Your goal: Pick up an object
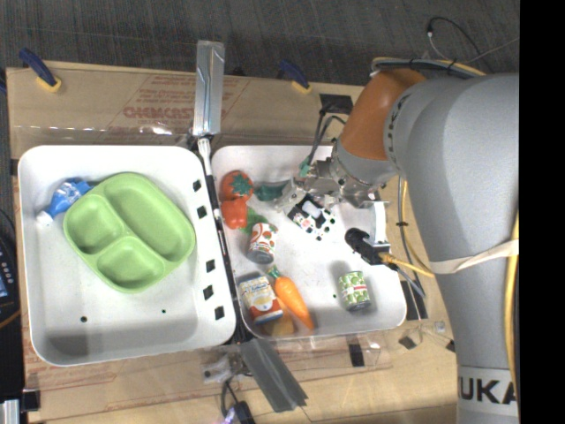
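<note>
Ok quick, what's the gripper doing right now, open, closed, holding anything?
Gripper: low in the right bin; open or closed cannot be told, nor whether it holds anything.

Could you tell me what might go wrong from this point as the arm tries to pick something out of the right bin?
The gripper sits low among crowded items: the red toy and the small can lie close by, so it may nudge them or catch two. The carrot leans against the small box, so lifting either could drag the other. The green can could roll if bumped.
</note>
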`<state>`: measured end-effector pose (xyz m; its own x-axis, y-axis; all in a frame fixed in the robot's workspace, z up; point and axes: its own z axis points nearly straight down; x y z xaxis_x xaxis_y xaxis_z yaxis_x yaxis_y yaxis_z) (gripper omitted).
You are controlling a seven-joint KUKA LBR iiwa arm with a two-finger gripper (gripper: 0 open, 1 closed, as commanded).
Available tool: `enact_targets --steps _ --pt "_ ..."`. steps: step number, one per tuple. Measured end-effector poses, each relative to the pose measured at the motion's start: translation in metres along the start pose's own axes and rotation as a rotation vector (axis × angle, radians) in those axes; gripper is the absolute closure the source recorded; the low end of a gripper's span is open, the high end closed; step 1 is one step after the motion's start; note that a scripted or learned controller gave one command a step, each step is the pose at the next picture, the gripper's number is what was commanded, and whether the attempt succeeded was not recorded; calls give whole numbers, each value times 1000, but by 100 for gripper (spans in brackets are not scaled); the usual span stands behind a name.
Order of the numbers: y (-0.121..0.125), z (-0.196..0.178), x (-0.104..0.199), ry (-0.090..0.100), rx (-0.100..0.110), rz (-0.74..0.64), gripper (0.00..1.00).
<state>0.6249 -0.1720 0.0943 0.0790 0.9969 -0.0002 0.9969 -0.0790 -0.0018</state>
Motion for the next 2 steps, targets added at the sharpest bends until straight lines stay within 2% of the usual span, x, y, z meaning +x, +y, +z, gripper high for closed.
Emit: enact_targets --steps 1,2 --pt "1 -11 0 1 1 -4 100" --pt "24 -92 71 1 -3 -84 100"
